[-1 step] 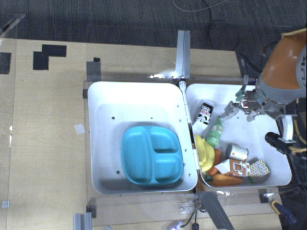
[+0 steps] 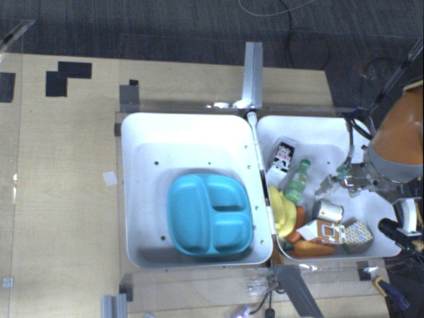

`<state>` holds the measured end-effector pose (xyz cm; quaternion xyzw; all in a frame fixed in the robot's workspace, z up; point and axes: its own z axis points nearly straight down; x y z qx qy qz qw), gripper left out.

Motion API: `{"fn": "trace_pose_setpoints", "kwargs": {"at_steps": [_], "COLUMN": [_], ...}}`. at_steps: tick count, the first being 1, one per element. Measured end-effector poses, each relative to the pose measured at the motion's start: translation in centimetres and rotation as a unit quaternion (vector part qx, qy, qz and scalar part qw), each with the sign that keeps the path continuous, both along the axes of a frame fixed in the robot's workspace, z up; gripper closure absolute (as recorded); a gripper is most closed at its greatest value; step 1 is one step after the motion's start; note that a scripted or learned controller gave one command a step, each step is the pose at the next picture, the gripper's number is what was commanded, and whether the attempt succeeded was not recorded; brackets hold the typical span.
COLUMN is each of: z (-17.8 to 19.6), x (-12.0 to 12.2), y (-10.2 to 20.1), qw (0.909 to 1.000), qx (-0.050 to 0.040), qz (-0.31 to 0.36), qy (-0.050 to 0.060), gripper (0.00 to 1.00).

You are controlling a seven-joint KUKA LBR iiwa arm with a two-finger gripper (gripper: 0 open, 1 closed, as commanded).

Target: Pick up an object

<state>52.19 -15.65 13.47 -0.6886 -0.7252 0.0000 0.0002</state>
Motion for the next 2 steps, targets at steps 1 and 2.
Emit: {"fn": "trace_pose_setpoints", "kwargs": {"at_steps": [1,2], "z": [10.3,-1.9], "x": [2.5,3.9], "y": [2.2,4.0], "qw": [0.999,0.9984], "qx": [-0.0007,0.0002], "qz": [-0.044,0.056], "qy": [-0.002,0.0], "gripper": [0.0,0.0]}}
